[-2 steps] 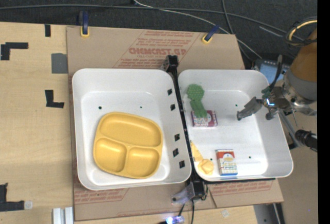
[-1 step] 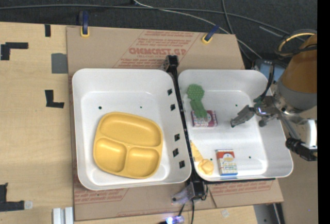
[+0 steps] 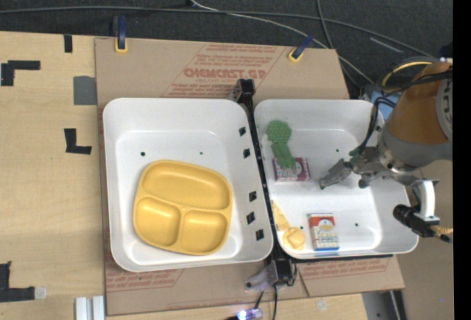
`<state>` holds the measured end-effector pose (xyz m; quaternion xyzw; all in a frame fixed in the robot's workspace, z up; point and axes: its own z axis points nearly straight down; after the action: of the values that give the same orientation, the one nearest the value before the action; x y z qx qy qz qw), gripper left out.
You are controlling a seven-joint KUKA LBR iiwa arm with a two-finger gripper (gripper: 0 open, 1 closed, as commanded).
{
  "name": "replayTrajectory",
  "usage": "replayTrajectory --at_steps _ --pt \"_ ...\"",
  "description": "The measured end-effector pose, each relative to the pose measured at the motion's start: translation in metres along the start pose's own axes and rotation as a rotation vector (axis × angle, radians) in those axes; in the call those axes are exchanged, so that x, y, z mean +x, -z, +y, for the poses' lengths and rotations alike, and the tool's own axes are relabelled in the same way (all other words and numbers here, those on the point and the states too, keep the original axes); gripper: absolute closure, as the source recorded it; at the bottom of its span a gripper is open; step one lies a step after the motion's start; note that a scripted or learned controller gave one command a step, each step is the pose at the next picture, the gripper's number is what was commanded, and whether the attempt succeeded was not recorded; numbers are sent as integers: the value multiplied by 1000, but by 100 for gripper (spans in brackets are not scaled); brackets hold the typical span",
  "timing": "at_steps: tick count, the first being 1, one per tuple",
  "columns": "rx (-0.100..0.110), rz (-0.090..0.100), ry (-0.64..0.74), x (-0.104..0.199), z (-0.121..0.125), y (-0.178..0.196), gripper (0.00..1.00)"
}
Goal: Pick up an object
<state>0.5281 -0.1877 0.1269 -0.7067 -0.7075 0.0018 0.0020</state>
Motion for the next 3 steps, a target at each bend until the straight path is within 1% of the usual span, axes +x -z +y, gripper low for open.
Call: replayTrajectory --at_steps 1,2,3 --pt "-2 1 1 1 1 12 100" --pt "-8 -1 0 1 -5 56 100" --pt "-8 -1 0 2 -4 90 100"
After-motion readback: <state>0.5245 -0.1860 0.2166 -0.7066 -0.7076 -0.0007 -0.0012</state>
